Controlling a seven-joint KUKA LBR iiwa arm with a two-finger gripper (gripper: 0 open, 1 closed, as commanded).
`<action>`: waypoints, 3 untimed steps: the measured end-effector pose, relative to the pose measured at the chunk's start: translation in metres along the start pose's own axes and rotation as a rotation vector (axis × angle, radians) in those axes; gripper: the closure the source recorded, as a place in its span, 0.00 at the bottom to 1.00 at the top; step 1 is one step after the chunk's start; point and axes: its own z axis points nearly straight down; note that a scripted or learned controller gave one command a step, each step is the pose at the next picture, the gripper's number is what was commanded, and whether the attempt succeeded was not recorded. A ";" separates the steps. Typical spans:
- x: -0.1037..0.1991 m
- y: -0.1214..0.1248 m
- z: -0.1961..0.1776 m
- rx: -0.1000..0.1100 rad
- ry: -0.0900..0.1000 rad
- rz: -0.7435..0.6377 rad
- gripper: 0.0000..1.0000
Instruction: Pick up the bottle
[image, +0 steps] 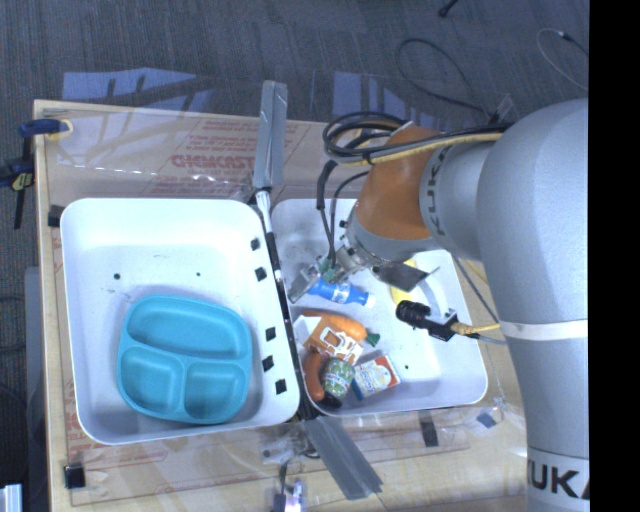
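Blue-capped bottle (334, 292) lies on its side in the right bin (452, 372), not yet lifted, with the tool (322, 270) low just beside its upper-left end, whether spread or closed I cannot tell.

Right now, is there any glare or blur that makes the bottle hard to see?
In the camera view, the blue bottle is small and soft-edged in the right bin, beside the gripper; glare streaks the clear sheet behind the bins, not the bottle; the arm looms large and shades the bin floor.
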 end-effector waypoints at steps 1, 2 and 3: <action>0.003 0.001 -0.006 0.006 0.013 -0.006 1.00; 0.021 -0.052 0.008 0.007 0.033 -0.419 1.00; 0.056 -0.016 -0.094 0.011 0.027 -0.054 1.00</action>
